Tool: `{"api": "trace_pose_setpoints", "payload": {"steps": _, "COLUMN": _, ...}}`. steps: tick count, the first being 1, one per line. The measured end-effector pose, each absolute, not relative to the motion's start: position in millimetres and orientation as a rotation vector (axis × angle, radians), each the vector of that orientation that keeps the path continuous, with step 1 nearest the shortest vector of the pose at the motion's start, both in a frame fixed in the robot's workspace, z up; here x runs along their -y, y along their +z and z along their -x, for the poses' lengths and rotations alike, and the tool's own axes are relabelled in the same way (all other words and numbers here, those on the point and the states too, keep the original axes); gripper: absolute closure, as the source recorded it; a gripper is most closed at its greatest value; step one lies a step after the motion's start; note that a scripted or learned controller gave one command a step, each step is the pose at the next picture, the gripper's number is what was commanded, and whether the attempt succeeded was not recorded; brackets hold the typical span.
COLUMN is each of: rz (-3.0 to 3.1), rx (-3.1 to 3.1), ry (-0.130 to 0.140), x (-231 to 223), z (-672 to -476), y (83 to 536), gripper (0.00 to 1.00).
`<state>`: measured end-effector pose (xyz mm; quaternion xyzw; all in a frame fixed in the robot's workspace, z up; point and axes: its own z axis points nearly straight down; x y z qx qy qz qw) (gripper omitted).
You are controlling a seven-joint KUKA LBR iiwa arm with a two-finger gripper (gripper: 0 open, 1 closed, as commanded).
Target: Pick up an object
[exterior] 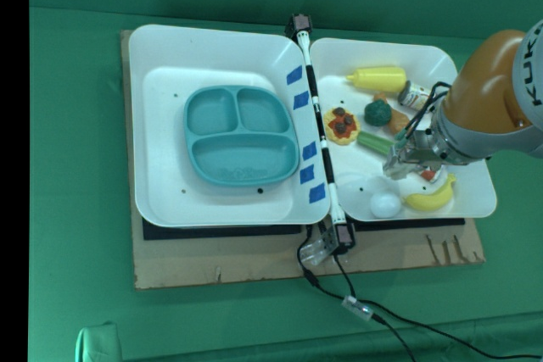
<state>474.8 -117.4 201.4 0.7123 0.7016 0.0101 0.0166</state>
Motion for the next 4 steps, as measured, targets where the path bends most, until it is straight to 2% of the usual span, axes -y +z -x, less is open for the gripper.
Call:
{"api": "trace_pose_setpoints", "payload": {"steps": 1, "rz": -2.222, "rx": -2.205, "ry": 0.011, "x": 73.7, "z": -541.8, "y": 468.8, "gripper": 1.00}}
{"api": "trace_pose_setpoints", "payload": {"steps": 2, "rz": -2.226, "rx": -2.208, "ry": 0.005, "x": 80.3, "z": -467.8, "y": 306.5, "gripper": 1.00}}
{"api": "trace_pose_setpoints", "payload": {"steps": 3, "rz": -2.225, "rx": -2.208, "ry": 0.006, "x": 80.2, "z": -468.0, "y": 306.6, "gripper": 0.00}}
{"api": "trace_pose_setpoints", "payload": {"steps": 4, "rz": -2.224, "rx": -2.208, "ry": 0.006, "x": 104.7, "z": -468.7, "y": 190.6, "gripper": 0.00}}
